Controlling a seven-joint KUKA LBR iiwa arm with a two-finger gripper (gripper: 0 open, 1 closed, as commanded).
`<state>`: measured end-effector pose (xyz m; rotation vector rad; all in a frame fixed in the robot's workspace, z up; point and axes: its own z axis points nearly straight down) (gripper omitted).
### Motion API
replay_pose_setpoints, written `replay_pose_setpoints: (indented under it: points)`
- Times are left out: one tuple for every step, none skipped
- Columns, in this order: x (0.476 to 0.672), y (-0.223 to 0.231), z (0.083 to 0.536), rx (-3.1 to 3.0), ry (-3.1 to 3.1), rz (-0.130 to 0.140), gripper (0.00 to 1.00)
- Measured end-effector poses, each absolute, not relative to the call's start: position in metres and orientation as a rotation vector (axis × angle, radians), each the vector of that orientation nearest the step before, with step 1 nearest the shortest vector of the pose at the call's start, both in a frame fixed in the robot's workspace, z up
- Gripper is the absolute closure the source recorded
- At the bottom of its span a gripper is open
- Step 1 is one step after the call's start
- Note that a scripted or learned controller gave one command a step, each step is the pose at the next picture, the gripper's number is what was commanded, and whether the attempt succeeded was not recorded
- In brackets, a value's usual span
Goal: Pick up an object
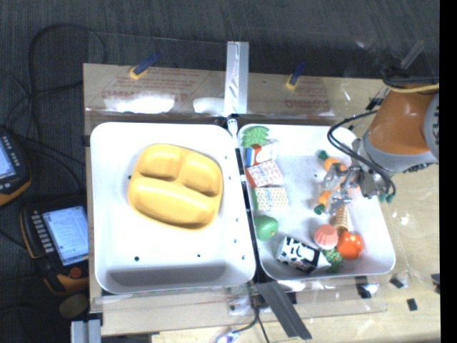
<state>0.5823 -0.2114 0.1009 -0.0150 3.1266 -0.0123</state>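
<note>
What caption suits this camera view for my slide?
KUKA arm's tool hovers over the toy-filled right bin; a yellow sectioned tray sits in the left bin.

No words or numbers clear enough to read. Faint red print on the clear sheet at the top, and blurry marks on the small screen at lower left.

Grey arm, orange band, black cables

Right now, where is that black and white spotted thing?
The black and white box lies in the right bin, near its front edge, below the green ball.
</note>
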Motion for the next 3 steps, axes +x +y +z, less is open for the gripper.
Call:
replay_pose_setpoints:
  points:
    - [0.612, -0.174, 0.211, 0.457, 3.106, -0.004, 1.00]
    - [0.530, -0.135, 0.208, 0.568, 3.090, 0.000, 1.00]
    - [0.591, -0.110, 0.134, 0.595, 3.085, -0.001, 1.00]
